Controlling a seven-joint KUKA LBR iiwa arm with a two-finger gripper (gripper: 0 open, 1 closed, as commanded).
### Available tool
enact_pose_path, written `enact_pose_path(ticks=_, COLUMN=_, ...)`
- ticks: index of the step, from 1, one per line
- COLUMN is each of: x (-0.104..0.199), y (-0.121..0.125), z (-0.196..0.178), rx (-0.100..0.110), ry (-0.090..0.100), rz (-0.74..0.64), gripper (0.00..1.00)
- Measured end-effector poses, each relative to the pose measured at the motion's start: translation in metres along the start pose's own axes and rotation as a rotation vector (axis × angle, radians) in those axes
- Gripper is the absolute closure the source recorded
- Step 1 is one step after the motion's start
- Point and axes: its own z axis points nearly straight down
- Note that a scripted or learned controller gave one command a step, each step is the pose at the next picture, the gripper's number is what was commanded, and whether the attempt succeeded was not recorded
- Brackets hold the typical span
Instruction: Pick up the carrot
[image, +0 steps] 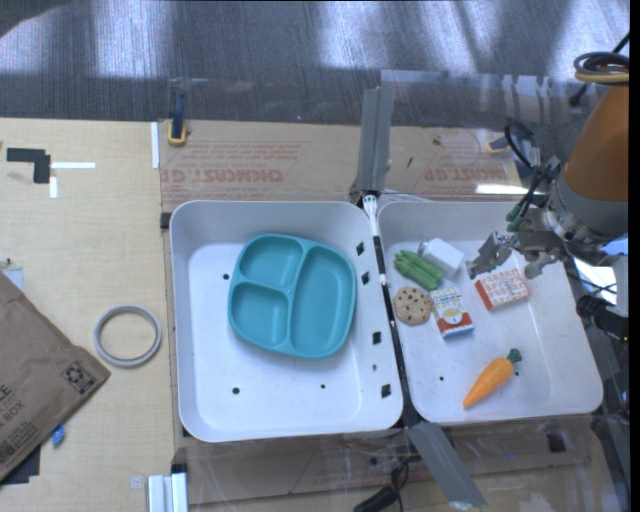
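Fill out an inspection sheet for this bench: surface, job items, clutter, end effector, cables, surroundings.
Surface: two white bins side by side, left bin and right bin.
Job's things: carrot lies untouched near the right bin's front.
Clutter: teal divided plate in the left bin; cookie, green pods, small carton and red-and-white packet in the right bin.
End effector: end effector above the right bin's rear, apart from the carrot.
Cables: black cables beside the arm.
Surroundings: tape ring and cardboard box left of the bins.
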Motion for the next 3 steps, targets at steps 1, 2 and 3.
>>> enact_pose_path(ticks=1, x=-0.032, y=-0.075, z=0.134, rx=-0.002, ry=0.001, rz=-0.181, gripper=0.00)
enact_pose_path(ticks=2, x=-0.056, y=-0.074, z=0.105, rx=-0.005, ry=-0.001, rz=-0.363, gripper=0.00)
enact_pose_path(ticks=3, x=0.000, y=-0.074, z=0.103, rx=-0.003, ry=0.000, rz=-0.492, gripper=0.00)
